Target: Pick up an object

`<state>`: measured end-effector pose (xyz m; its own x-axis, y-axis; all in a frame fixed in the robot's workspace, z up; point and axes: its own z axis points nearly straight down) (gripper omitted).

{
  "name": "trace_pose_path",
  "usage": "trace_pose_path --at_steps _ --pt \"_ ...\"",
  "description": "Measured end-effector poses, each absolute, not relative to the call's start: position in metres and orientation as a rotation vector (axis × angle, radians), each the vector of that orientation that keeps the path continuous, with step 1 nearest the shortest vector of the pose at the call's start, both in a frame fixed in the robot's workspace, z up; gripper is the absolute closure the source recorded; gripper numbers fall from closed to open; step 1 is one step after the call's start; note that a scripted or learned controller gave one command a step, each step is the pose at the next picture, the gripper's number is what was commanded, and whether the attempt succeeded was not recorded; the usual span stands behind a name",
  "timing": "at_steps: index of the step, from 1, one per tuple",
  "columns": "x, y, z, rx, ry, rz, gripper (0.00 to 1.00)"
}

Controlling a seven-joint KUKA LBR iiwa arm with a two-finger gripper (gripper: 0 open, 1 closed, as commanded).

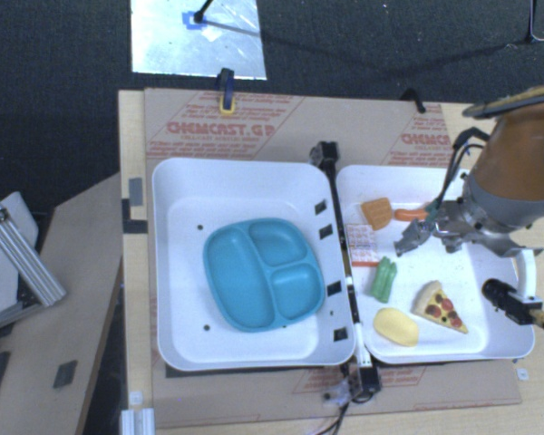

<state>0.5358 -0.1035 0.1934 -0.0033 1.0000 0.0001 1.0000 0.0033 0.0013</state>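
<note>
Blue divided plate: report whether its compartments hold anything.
Empty. The blue divided plate in the left bin shows only bare blue compartments.

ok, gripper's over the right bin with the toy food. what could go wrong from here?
1. The gripper hangs among close-packed pieces: a tan cracker-like piece, an orange carrot-like stick and a green pickle-shaped piece. A descent might nudge or catch two together.
2. The flat pizza slice and rounded yellow piece look likely to slip from a pinch.
</note>
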Motion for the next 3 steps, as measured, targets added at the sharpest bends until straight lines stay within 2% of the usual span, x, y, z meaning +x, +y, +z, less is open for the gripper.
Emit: trace_pose_path --at_steps 2,3 --pt "0.545 -0.096 0.104 2.222 2.225 -0.002 0.0" --pt "0.546 -0.096 0.084 2.221 2.223 0.0 0.0"
